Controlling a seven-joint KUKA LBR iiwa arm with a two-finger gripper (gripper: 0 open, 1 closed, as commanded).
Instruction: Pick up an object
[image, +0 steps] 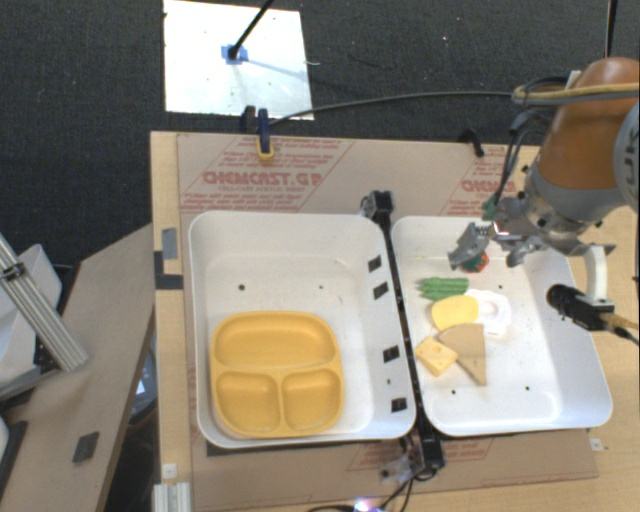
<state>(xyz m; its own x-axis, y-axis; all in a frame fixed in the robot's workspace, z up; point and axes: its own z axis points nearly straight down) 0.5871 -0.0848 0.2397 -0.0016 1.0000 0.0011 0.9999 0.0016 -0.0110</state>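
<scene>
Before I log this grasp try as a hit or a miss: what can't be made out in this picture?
- Gripper in the camera view: too small and blurred to tell its state.
- Red thing under it: mostly covered by the gripper, kind unclear.
- Arm: cut off by the right edge.
- White piece: blends into the right bin, half hidden by the yellow food.

- Shallow plastic bins (300, 240): white.
- Three-compartment plastic tray (278, 372): yellow.
- Toy bean pods (442, 288): green.
- Holed cheese wedge (436, 355): yellow.
- Triangular slice (468, 350): tan.
- Arm band (598, 110): orange.
</scene>
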